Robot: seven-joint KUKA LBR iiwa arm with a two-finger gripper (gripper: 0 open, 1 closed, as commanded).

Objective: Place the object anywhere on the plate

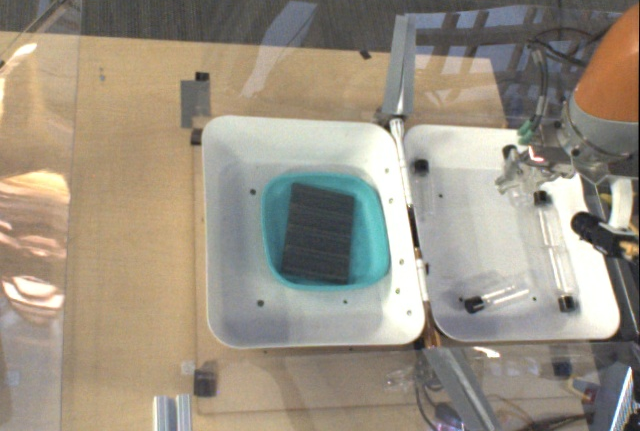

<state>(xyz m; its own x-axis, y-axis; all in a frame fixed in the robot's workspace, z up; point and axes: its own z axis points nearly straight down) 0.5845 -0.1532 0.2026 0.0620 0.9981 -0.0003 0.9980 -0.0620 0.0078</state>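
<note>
Dark ribbed block (318,233) flat on teal plate (372,259), long axis near-far, slight tilt. Tool (530,162) over right bin (480,319); state unclear.

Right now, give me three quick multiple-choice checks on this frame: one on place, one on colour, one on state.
1. Where is the dark ribbed block?
A. on the teal plate in the left bin
B. in the right bin
C. on the bench

2. What colour is the plate?
A. red
B. teal
C. yellow

3. How do the clear tubes in the right bin lie?
A. stacked upright
B. flat on the bin floor
C. on the plate

Answers: 1 A, the block sits within the plate's rim; 2 B, it shows blue-green against the white bin; 3 B, both rest lengthwise on the floor.
</note>
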